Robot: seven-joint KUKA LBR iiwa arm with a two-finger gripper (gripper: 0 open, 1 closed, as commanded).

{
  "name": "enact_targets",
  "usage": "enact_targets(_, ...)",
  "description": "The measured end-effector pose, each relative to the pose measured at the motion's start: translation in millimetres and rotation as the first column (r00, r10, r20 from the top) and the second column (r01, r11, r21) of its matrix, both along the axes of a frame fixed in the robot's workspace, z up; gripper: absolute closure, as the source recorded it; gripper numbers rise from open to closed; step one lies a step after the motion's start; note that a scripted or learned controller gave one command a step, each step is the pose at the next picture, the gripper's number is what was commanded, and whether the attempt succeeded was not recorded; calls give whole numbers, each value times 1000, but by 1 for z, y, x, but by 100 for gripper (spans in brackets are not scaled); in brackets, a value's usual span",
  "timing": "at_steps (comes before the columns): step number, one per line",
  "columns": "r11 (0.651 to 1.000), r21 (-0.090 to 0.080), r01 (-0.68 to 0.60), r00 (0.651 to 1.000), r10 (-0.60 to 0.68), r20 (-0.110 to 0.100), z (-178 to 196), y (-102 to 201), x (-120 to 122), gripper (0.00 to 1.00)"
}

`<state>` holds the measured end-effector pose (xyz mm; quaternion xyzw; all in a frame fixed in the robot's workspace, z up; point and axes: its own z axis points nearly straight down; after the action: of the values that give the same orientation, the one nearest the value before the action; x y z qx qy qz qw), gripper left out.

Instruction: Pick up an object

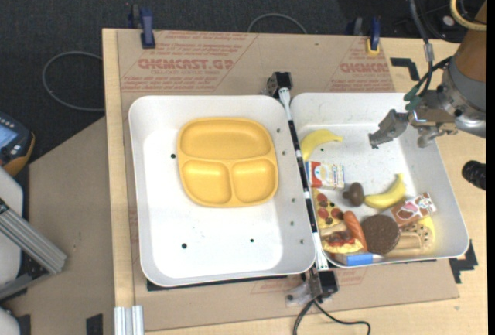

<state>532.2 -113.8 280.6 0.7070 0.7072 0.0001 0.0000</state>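
A heap of toy food (370, 227) lies in the right bin (451, 194), toward its near end: two bananas, a small carton, a brown ball, a dark round biscuit. The gripper (402, 127) hangs above that bin's far end, apart from the food, its fingers spread with nothing between them. A yellow divided plate (227, 160) sits in the left bin (155, 202).

Lab: clamped bench (232, 55), cables (69, 70)
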Motion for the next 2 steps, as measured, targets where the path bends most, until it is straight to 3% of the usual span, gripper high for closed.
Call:
enact_targets(1,1000,0,5,1000,-5,-9,-177,-35,-31,0)
enact_targets(2,1000,-6,3,1000,-3,4,-196,-87,-1,0)
